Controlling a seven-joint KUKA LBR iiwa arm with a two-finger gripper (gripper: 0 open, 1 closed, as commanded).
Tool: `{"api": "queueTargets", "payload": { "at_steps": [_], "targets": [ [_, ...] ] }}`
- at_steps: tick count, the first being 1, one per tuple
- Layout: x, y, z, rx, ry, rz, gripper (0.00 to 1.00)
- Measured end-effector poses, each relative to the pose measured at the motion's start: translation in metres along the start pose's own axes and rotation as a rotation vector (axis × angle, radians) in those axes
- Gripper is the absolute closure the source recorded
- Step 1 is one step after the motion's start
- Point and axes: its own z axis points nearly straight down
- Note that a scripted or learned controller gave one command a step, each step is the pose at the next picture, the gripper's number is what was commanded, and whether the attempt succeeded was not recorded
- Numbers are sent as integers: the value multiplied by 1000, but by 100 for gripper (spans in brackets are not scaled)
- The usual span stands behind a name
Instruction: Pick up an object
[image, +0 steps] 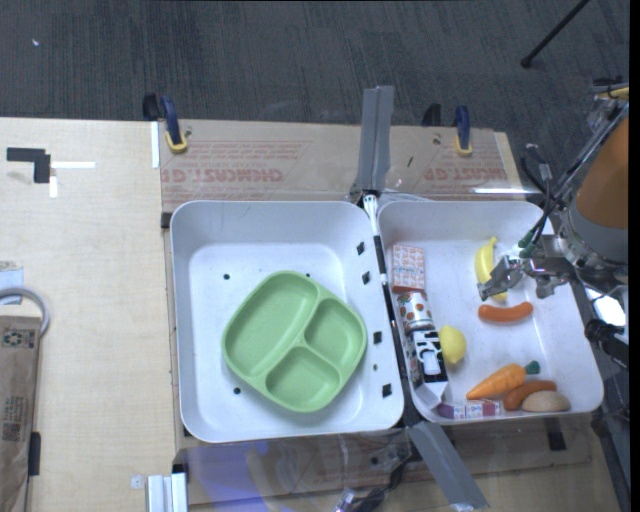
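Observation:
The right bin (580, 345) holds several toy foods. A yellow banana (485, 262) lies near its back, and just in front of it is an orange-red sausage (505, 313). A yellow lemon (453, 344) sits mid-bin. At the front lie a carrot (497, 381), a second sausage (532, 391) and a tan potato (546, 402). My gripper (520, 287) hangs just above the first sausage, beside the banana, open with nothing between its fingers.
Along the right bin's left wall lie a patterned box (407, 268), a small can (414, 310), a black-and-white bottle (430, 357) and a flat wrapper (470, 408). The left bin (200, 250) holds a green divided plate (293, 341). A metal divider (377, 130) stands behind the bins.

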Motion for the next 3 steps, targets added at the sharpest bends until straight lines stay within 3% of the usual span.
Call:
{"api": "queueTargets", "payload": {
  "at_steps": [1, 2, 3],
  "targets": [
    [-29, 31, 113, -3, -1, -23, 0],
    [-30, 31, 104, -3, -1, -20, 100],
    [27, 17, -4, -2, -1, 171, 100]
  ]
}}
